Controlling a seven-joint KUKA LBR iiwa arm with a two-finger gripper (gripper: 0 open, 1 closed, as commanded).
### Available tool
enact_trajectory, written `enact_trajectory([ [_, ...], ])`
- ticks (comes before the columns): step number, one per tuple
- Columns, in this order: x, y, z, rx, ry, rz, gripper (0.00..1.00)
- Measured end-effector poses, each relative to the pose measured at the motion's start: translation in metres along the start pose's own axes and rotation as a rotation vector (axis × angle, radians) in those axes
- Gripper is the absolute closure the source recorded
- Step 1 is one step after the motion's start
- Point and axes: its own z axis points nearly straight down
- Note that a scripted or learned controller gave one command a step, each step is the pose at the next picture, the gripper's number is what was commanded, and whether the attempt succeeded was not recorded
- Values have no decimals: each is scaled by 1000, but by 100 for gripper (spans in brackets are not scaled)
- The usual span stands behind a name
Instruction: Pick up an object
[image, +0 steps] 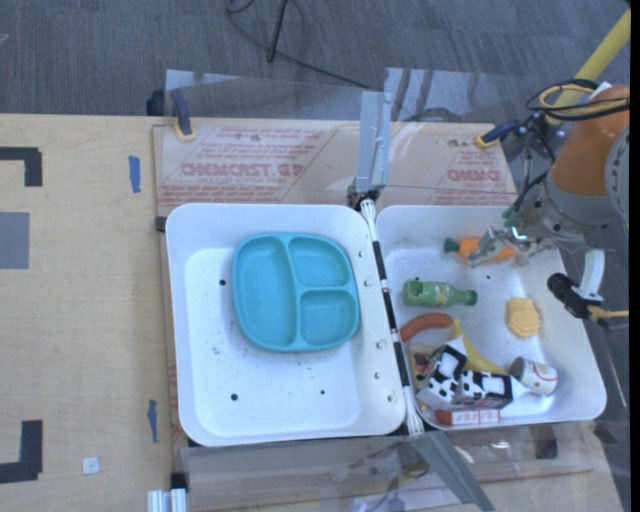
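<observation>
I see the hand (497, 245) low over the far end of the right bin (590, 395), its metal fingers pointing toward the orange carrot toy (463, 245) that lies there. The fingertips sit right at the carrot's end, but I cannot tell whether they are parted or closed, or whether anything is between them. The arm (588, 165) with its orange band rises behind the hand at the right.

Just nearer me from the carrot lies a green toy bottle (436, 293) on its side. To its right sits a yellow round piece (523, 317), apart from the rest. Below the bottle lies a red sausage toy (426, 325), and beside that a black-and-white spotted toy (465, 384) lies in a heap with other small items at the bin's near end. A small white and red piece (540, 376) rests just right of that heap.

The left bin (190, 330) carries a teal divided plate (296, 291). Both bins stand on the wooden desk (75, 300).
</observation>
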Motion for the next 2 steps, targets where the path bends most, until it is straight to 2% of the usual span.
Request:
enact_trajectory([
  [1,0,0,-7,3,-2,-2,100],
  [2,23,1,-33,0,-6,84,100],
])
